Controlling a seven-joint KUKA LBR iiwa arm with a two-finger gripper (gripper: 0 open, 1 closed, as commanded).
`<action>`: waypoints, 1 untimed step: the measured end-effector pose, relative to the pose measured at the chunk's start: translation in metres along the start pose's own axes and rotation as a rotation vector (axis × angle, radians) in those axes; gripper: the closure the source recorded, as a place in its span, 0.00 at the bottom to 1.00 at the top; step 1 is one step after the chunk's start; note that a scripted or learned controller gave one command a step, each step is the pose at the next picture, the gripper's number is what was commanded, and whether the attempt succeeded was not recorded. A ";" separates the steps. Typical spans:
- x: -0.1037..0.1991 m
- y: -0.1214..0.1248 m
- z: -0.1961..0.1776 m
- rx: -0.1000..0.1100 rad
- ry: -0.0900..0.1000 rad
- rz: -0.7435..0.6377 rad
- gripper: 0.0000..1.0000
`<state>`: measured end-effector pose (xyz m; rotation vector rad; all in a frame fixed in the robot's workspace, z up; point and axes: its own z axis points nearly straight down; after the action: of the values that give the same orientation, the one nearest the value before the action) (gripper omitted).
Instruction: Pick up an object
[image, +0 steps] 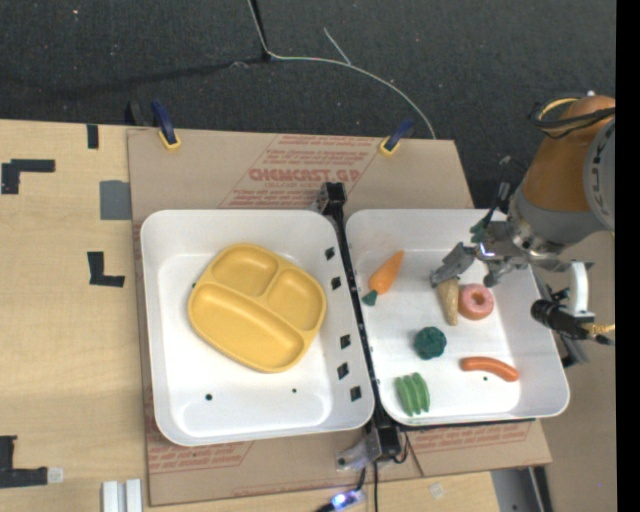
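Note:
The right bin (520, 400) holds several toy foods. A carrot (384, 273) lies near its left wall. A pink doughnut (476, 302) rests beside a tan, banana-like piece (449, 302). Below them sit a dark green broccoli (431, 342), a red sausage (490, 368) and a light green vegetable (412, 392). My gripper (468, 264) hangs over the upper right of this bin, just above the doughnut and the tan piece. Its fingers are spread apart with nothing between them.
In the left bin (165, 300) lies a yellow divided plate (258, 305). A black divider (347, 290) runs between the two bins. The grey arm with its orange band (565, 170) comes in from the right, above the right bin's far corner.

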<state>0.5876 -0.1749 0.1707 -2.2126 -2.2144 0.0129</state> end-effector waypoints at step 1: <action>0.009 -0.003 0.064 -0.002 0.001 -0.002 0.00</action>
<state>0.5837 -0.1655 0.1067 -2.2112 -2.2167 0.0099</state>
